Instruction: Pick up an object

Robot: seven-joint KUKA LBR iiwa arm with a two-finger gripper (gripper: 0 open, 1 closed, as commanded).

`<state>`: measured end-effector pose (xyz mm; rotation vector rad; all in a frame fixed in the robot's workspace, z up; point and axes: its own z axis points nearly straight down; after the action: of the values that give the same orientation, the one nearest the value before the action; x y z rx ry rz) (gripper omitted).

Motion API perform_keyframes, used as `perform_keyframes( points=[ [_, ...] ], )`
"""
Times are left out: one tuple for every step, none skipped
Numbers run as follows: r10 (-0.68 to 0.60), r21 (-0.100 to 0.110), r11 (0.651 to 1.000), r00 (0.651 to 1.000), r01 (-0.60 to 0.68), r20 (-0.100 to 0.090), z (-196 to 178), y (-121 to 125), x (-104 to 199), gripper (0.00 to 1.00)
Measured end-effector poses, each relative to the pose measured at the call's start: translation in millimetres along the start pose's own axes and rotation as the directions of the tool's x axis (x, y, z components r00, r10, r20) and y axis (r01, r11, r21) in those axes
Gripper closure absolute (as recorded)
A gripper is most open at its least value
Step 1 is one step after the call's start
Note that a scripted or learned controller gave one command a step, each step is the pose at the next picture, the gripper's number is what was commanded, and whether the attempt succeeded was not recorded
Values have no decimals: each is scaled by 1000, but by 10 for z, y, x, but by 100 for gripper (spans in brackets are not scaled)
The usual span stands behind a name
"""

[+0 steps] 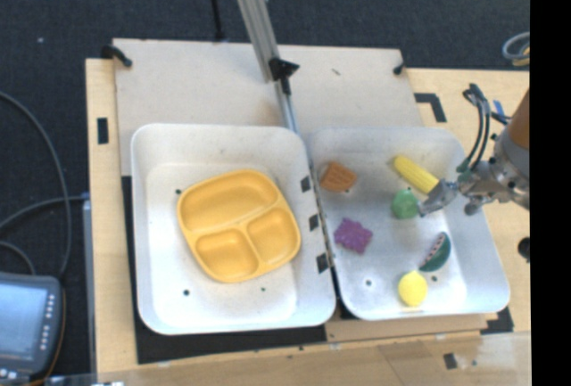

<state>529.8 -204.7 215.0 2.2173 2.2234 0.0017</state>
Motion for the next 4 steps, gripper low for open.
perform_keyframes(
  points=[
    [1,0,1000,1000,-1,0,0,0,-1,0],
    [4,5,1000,1000,-4,1,555,90,-26,0],
    [4,5,1000,1000,-4,1,1082,81,-34,0],
    [7,-2,1000,1000,-7,2,939,100,-46,100]
  ],
)
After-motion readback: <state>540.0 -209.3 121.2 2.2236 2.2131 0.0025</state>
